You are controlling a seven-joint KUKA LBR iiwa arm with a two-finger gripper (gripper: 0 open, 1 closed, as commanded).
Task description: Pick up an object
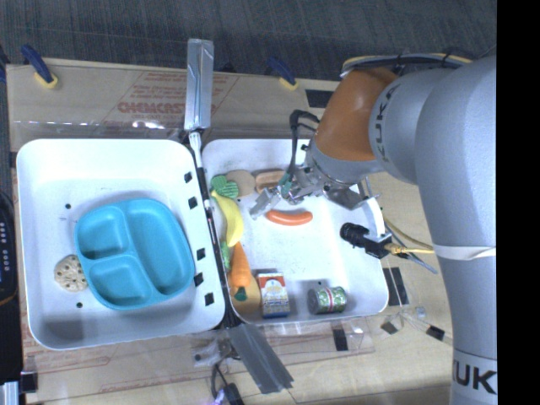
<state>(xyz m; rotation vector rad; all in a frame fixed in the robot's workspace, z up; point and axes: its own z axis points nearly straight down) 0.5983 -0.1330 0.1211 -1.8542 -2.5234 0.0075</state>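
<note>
Arm bent over right bin, pincer low beside sausage (finger state unclear)

The left bin holds a tray with a cookie left of it. In the right bin, a banana lies at the left, a sausage mid-bin, a can at the bottom.

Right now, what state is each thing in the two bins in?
Blue plastic divided tray: flat in the left bin, compartments bare.
Round cookie: flat, beside the tray.
Red sausage: lying flat, just below the gripper.
Yellow banana: lying along the right bin's left wall.
Orange carrot: lying there too.
Small carton: lying down.
Green can: on its side.
</note>
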